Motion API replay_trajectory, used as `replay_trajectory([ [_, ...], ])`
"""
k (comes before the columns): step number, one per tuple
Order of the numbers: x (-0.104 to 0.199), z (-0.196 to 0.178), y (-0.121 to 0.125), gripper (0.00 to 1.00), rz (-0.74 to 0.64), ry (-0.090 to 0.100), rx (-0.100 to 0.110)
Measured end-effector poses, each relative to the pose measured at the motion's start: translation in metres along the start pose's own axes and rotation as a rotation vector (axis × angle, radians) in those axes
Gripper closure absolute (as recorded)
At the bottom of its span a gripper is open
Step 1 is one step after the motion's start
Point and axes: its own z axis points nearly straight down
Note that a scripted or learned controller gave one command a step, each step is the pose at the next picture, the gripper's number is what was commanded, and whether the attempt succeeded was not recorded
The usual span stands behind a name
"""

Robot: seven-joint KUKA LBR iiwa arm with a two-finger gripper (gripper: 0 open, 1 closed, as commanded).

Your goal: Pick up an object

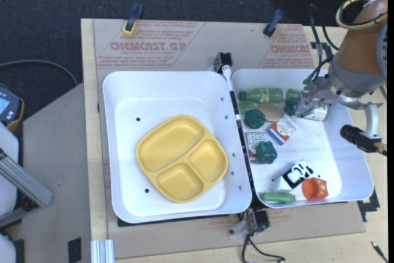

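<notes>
My gripper point(306, 103) is low over the back of the right bin point(351, 160), under the grey and orange arm point(360, 55). It sits right at a small white object point(315, 113) and a green piece point(292, 97); I cannot tell whether it touches either. Left of it lie a green bottle point(261, 95), a tan piece point(269, 111) and a dark green lump point(254, 118). A red, white and blue packet point(283, 130) lies just in front of the gripper.
Nearer the front of the right bin are a dark green toy point(266, 152), a black and white object point(297, 173), an orange-red object point(314, 188) and a green pod point(277, 197). The left bin point(123, 101) holds a yellow divided plate point(182, 157).
</notes>
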Motion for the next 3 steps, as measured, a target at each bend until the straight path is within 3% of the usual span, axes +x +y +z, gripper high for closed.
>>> replay_trajectory([
  [1,-0.002,-0.058,0.011,1.00,0.000,-0.001,-0.003],
  [2,-0.002,-0.080,0.013,1.00,-0.001,0.000,-0.001],
  [3,0.050,-0.071,-0.004,1.00,-0.004,0.005,0.009],
])
